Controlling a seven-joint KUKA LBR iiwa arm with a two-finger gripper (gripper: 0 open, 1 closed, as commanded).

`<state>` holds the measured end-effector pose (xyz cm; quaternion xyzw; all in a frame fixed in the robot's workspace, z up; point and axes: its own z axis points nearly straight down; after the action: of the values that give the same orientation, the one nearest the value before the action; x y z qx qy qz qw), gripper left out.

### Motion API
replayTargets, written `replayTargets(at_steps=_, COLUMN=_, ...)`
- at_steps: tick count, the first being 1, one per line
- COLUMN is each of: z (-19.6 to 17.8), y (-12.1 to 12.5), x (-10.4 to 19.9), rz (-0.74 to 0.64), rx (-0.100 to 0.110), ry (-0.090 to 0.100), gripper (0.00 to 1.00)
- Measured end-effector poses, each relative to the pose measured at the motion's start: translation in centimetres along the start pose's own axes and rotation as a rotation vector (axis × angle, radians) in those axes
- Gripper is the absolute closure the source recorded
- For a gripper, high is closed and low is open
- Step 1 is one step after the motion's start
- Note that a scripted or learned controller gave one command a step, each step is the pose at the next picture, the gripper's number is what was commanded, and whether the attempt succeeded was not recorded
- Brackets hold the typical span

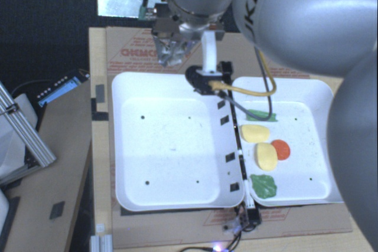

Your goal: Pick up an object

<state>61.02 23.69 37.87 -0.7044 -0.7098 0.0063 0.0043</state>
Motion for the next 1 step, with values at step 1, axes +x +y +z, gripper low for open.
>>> replayTargets(at_steps=1, z=-9.9, y=0.96, x=-2.24, rz=0.008, rx=-0.027, ry=0.006, gripper=1.0)
